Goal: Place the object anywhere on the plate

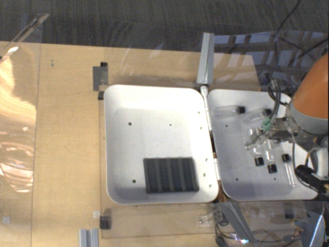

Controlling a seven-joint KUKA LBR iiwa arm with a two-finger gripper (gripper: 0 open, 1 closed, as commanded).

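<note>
A dark grey ribbed plate (pixel 170 175) lies flat in the left bin (pixel 123 107), near its front edge. My gripper (pixel 263 147), a clear plastic assembly with small black parts, hangs low over the middle of the right bin (pixel 229 181). A small green piece (pixel 267 123) shows at the gripper's far side, just under the wrist; whether it is held is not clear. The grey arm with its orange band (pixel 312 94) reaches in from the right. The gripper is well to the right of the plate, across the wall between the bins.
A grey metal post (pixel 205 58) stands behind the seam between the bins. Small black clamps (pixel 101 76) sit on the wooden bench at the left bin's back and front corners. Cables (pixel 288 30) hang at the back right.
</note>
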